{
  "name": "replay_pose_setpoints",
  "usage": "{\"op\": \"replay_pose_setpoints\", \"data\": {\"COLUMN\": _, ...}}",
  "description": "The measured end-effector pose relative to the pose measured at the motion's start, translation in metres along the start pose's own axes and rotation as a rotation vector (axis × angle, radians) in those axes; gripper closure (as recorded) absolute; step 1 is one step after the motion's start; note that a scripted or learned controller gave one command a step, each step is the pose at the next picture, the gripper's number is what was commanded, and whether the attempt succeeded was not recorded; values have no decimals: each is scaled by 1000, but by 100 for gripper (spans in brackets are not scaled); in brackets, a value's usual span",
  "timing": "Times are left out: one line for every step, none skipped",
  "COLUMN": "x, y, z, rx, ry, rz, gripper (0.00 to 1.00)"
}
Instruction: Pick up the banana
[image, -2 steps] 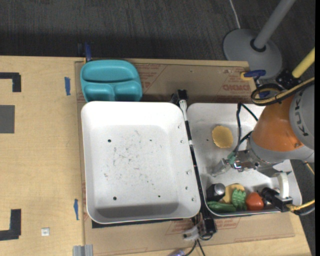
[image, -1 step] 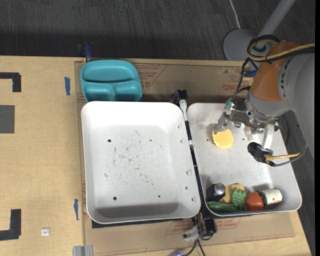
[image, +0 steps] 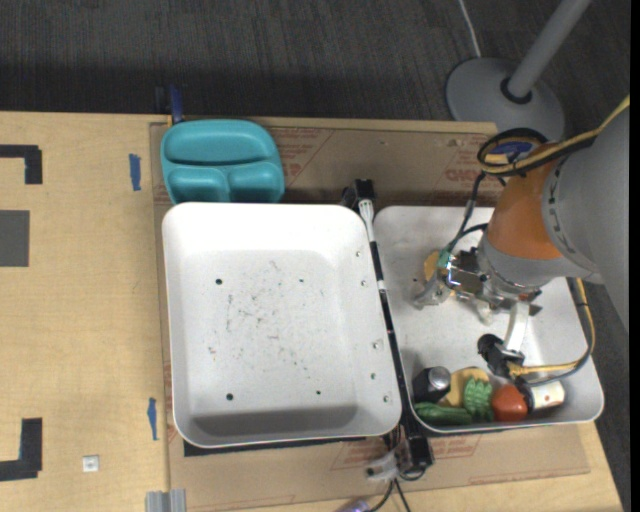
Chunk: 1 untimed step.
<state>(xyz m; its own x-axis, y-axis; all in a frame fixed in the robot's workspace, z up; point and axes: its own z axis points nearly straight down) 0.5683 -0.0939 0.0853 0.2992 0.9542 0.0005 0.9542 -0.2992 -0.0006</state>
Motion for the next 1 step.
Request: {"op": "replay_pose_setpoints", "data": {"x": -61, "y": -75, "z": -82, "rx": 3, "ry": 0, "rz": 150, "gripper": 0}}
